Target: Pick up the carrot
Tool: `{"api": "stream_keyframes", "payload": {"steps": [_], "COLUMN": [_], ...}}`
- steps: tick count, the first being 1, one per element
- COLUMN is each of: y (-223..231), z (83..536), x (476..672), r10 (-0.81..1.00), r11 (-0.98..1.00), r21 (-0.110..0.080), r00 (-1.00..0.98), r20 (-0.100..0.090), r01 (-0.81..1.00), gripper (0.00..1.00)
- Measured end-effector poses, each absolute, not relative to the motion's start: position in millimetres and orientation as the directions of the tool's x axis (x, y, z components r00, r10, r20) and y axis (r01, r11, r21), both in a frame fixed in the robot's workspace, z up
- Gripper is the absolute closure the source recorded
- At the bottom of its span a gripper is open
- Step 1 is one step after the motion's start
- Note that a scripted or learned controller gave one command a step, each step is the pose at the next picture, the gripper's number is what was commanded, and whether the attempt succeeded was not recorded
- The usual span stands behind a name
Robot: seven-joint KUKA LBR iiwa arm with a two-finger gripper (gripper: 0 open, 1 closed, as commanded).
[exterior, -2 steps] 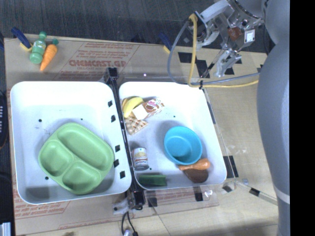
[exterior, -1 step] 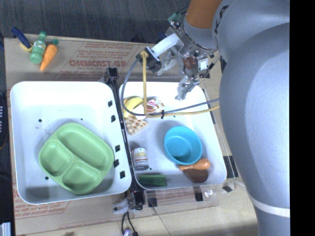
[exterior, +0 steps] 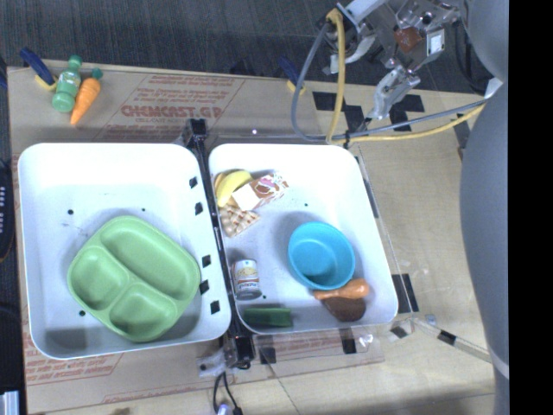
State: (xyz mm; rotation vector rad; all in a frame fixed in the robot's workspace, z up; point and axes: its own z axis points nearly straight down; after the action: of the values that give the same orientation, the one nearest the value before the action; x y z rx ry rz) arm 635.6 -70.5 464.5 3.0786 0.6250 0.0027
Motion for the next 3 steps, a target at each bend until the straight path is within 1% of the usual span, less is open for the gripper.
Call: {"api": "stream_keyframes", "payload": {"steps": [1, 2, 3], "y": [-57.9, 12.3, -4.1], "z": [480.9, 307.9, 448.3], "x": [649.0, 642.4, 636.5], "r10": [0.271, 0.312, 0.205], "r11": [-0.963, -0.950, -0.979], "r21": [0.000, -0.004, 0.001], "r00": [0.963, 0.950, 0.979], "r20": [-0.004, -0.024, 0.002], "r01": [0.271, 0.312, 0.205], "gripper": [0.00, 0.00, 0.00]}}
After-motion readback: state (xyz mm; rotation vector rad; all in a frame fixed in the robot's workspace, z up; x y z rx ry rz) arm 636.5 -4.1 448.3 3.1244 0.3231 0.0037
